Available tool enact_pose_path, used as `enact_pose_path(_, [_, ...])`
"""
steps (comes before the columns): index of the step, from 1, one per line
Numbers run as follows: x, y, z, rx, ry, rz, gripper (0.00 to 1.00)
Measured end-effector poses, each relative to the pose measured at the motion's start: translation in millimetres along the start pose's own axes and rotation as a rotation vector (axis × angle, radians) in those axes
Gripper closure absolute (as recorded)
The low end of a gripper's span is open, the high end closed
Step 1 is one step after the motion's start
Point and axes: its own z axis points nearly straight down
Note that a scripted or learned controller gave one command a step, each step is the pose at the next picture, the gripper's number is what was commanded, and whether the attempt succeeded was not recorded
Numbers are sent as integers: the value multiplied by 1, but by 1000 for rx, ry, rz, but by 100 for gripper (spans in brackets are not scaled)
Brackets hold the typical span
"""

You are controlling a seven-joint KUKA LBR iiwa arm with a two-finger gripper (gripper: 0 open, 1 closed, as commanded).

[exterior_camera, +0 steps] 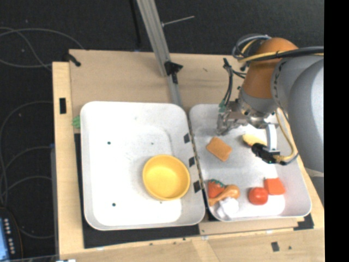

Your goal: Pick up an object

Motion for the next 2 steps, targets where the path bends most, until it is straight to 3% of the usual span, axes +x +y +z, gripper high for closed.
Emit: enact_pose_path(2, [-4,15,-92,-3,2,-7,100])
